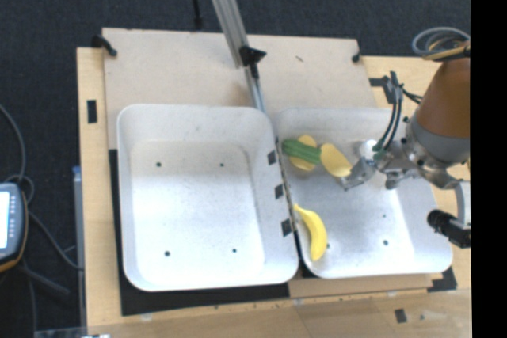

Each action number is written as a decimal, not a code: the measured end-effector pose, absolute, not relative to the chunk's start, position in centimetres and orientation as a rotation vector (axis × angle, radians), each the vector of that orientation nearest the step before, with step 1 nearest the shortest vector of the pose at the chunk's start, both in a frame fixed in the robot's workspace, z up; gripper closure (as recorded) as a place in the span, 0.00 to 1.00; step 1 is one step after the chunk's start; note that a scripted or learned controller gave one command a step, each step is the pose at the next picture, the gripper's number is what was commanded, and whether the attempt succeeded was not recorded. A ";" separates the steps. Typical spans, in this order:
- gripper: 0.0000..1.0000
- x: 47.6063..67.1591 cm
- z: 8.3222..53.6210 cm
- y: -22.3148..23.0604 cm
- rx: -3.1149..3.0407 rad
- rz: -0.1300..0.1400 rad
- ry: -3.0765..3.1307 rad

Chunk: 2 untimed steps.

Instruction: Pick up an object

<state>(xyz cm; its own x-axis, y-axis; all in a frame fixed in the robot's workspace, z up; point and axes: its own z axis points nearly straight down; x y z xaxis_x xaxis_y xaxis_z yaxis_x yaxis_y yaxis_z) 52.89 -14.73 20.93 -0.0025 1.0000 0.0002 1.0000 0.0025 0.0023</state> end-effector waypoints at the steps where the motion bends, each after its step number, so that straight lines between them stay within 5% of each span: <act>1: 0.00 52.9 20.9 -14.8 2.221 0.003 2.219; 2: 0.00 53.3 14.8 -14.9 2.224 -0.005 2.220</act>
